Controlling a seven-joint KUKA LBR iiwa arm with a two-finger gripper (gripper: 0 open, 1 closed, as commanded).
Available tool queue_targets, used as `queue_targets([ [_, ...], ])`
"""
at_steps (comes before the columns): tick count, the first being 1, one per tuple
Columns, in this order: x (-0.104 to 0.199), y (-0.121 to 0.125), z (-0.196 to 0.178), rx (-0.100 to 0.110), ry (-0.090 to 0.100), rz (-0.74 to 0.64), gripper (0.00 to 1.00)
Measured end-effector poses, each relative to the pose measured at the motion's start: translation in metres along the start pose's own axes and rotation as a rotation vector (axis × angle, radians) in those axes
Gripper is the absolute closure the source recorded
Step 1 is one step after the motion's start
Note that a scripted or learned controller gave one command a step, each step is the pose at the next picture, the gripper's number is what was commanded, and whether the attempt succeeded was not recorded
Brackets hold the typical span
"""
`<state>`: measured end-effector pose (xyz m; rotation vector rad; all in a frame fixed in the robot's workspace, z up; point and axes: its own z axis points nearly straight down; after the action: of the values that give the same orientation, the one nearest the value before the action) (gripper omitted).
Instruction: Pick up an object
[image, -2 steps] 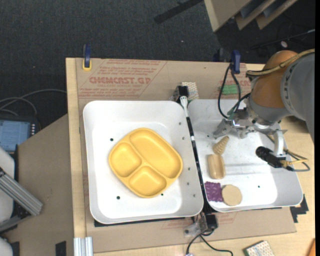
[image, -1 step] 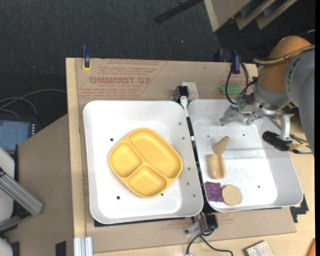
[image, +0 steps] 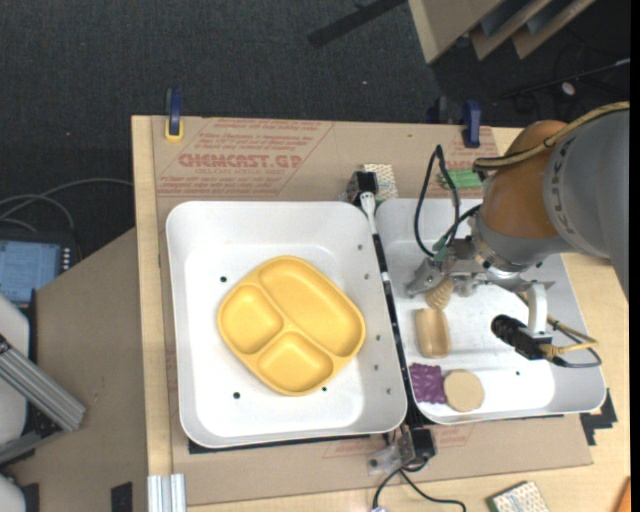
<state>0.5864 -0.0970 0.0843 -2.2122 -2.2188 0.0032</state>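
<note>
Your gripper (image: 441, 287) hangs low in the right bin (image: 570, 395) right over the tan brush-like piece (image: 433, 325), jaws too hidden to tell their state, so nothing's lifted yet and the pick remains.

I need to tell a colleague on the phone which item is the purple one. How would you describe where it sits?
Look at the right white bin, the one the arm reaches over, and go to its near left corner. The purple object lies there, touching a round tan disc on its right, with a tan oblong block just beyond it. It is the only purple thing in either bin.
</note>
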Motion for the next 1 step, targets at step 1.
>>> queue_targets([
  [1,-0.0039,0.0037,-0.0106,-0.009,-0.004,0.003,1.0],
])
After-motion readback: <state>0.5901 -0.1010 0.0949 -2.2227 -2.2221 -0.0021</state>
